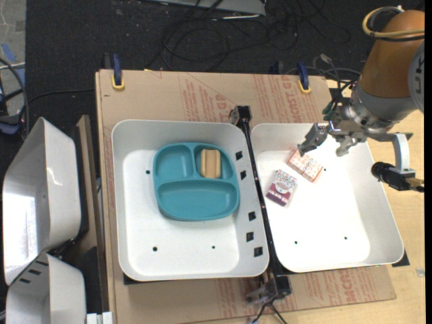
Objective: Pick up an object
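- Above the far part of the right bin (378, 241): gripper (326, 142), two dark fingers spread apart and pointing down, nothing between them.
- Just under and beside the left finger: small pink and white box (304, 165), lying flat on the bin floor, tilted a little; whether touched by the fingertip or not, cannot tell.
- Near that box, toward the front left: second small pack (281, 187), purple and white, flat on the bin floor, close to the first box but apart from it.
- Behind the gripper, toward the upper right: grey wrist, then wide orange band (393, 52) of the arm, reaching in from the right.
- At the right rim of the same bin: black fitting (391, 174) with a white bracket.
- Left of the divider, in the left bin (135, 248): teal compartment tray (196, 193), with a tan wooden block (210, 163) upright along the small upper right compartment.
- Under both bins: brown cardboard sheet (202, 90), held by two blue and yellow clamps (117, 73) at the far edge.
- Beyond the cardboard: dark floor with loose cables (189, 29).
- At the far left: more white bins (37, 201), stacked at a slant.
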Robot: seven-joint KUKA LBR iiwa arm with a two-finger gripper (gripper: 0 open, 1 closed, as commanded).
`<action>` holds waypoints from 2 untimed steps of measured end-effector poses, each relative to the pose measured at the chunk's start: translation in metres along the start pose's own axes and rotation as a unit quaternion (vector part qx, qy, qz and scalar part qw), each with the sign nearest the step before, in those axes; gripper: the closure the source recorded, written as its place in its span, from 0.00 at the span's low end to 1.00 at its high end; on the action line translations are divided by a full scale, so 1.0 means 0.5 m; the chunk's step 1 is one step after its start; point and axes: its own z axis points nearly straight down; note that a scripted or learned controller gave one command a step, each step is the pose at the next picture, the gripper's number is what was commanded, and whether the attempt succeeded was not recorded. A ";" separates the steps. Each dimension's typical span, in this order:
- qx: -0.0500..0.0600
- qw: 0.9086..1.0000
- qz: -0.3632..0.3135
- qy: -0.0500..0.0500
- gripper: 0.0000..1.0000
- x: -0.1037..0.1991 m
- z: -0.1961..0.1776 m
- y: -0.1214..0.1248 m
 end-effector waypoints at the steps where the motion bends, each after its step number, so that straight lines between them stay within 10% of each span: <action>1: -0.006 1.000 -0.001 -0.001 0.00 0.000 -0.012 0.005; 2: -0.003 1.000 0.000 -0.001 0.00 0.008 0.076 -0.002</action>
